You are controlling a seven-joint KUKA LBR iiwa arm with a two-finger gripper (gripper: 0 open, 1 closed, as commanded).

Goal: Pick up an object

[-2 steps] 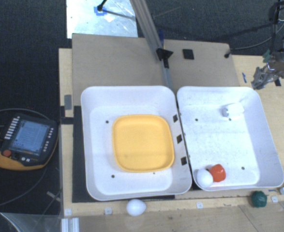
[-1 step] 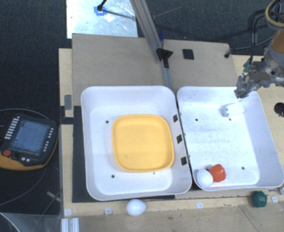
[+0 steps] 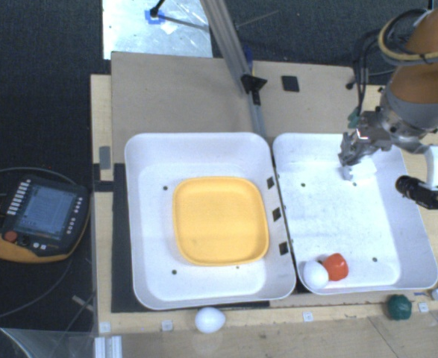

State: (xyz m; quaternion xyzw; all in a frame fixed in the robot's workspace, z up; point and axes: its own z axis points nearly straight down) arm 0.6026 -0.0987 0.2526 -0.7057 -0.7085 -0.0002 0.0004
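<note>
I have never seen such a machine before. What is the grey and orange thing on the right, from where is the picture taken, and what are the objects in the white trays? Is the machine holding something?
The grey and orange thing is a robot arm. It reaches in from the right, and at its end is a gripper with two fingers, its tool for picking things up. The single camera is fixed above the bench and looks down at a slant.

On the bench sit two shallow white bins. The left bin holds a yellow square plate. The right bin has an orange object and a white ball touching each other at its near-left corner. The gripper is over the far part of this bin, away from them, and I see nothing between its fingers.

Outside the bins, a white egg-shaped object and a dark green ball lie on the bench's near edge. A handheld control unit lies on the floor at left.
</note>
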